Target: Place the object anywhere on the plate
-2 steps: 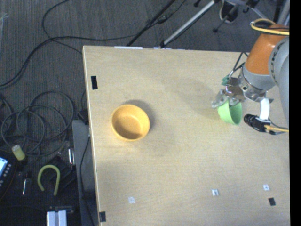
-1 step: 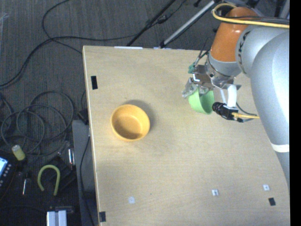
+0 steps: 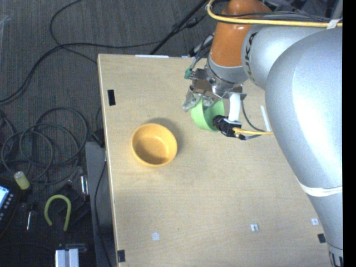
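A yellow bowl-shaped plate (image 3: pixel 154 143) sits on the wooden tabletop (image 3: pixel 183 204), left of centre. A round green object (image 3: pixel 202 117) is up and to the right of it, a short gap away. My gripper (image 3: pixel 199 103) comes down onto the green object's upper left edge and is shut on it. The wrist and a black cable plug hide the object's right side. I cannot tell whether the object rests on the table or hangs just above it.
The grey arm (image 3: pixel 300 93) with its orange band (image 3: pixel 236 32) covers the table's right side. A yellow cable (image 3: pixel 253 132) runs from the wrist. Cables and small tools lie on the dark floor (image 3: pixel 50 166) left of the table.
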Controlling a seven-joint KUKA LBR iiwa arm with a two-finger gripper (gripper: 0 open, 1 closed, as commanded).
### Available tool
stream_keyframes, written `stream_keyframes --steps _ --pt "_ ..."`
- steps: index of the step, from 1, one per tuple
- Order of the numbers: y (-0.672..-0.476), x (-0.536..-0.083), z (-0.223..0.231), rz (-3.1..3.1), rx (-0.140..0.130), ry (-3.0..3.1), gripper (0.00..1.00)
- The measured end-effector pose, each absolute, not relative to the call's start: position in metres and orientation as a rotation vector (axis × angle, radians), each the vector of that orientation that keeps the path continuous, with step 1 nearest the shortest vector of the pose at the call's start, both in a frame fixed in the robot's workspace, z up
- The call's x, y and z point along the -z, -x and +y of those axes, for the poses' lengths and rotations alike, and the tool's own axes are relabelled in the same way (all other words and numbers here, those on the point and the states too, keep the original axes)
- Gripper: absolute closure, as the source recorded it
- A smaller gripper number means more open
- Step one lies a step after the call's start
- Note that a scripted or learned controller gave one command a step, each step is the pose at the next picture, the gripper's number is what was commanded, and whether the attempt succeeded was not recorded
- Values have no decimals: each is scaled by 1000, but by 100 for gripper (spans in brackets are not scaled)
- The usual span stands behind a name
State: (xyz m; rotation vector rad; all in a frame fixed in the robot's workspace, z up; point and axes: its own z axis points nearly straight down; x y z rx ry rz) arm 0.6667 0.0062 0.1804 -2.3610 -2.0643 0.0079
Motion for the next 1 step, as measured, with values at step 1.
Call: stream_keyframes --steps 1 --pt "-667 -180 -51 -2010 -10 2409 100"
